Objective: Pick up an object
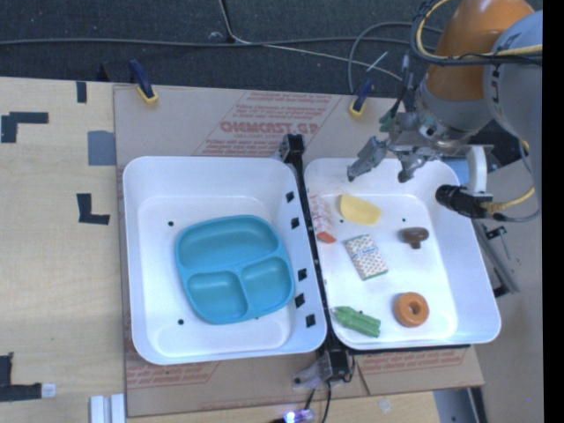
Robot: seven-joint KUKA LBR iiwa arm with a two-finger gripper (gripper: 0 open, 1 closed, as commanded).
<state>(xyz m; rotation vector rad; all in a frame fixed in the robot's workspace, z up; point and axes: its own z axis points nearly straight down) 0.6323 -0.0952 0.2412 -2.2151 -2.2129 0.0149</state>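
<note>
In the camera view, red print on the cardboard sheet [264, 126] reads partly "CHEMCAST". The end effector [385, 167] hangs with fingers spread and nothing between them, above the back edge of the right bin [476, 276]. Just below it lies a yellow piece [359, 210]; a donut [411, 309] sits near the front rim, with free floor around it
</note>
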